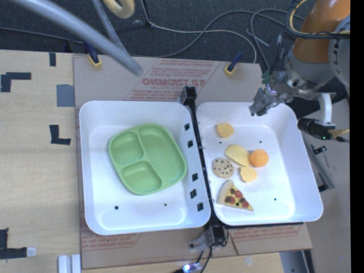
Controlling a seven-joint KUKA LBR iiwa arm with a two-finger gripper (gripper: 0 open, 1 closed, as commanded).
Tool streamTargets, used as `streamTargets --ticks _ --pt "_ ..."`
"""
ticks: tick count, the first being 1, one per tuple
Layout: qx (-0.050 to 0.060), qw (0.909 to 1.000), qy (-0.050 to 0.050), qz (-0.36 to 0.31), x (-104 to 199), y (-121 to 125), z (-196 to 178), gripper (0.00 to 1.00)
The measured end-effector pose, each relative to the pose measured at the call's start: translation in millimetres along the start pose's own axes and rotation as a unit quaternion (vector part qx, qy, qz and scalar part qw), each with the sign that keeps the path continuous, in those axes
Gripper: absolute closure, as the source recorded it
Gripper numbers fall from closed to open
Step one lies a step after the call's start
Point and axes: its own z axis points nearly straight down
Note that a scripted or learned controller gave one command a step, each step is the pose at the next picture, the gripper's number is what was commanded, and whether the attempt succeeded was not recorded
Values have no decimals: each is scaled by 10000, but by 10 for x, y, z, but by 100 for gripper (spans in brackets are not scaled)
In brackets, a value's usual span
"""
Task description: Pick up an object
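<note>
So going left to right: the left bin (91,169) has just a green divided tray (147,158) lying flat in it, three compartments, nothing in them as far as I can see. Doubt that's the pick target, since it's big and flat.

The right bin (287,169) is where the candidates are, all little food toys clustered toward its left and middle. Nearest the divider there's a cookie (222,167) and below it a pizza slice (235,197). Up top is a small yellow piece (225,130), then a longer pale yellow piece (238,154) with another small yellow bit (248,175) just below it, and an orange ball (259,158) touching the long piece's right end. Everything's lying on the bin floor, nothing lifted.

The tool (263,103) is up at the far right corner of that bin, around the rim, hanging off the grey arm with the orange band. It's well apart from all the toys. Honestly can't tell if it's open or closed from this angle, it's a dark blob, but I see nothing in it.

So progress-wise I'd say basically zero: no grasp made, no object picked. What's left is the whole job: move over the cluster, come down on one item, close, lift. The lone yellow piece up top looks like the nearest and least crowded option.
</note>
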Motion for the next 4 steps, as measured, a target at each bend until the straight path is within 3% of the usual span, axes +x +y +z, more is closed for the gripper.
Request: streamTargets --ticks 3,4 --pt "11 10000 1 -27 1625 -245 -58 100" --pt "21 10000 -1 -24 2197 -325 156 100"
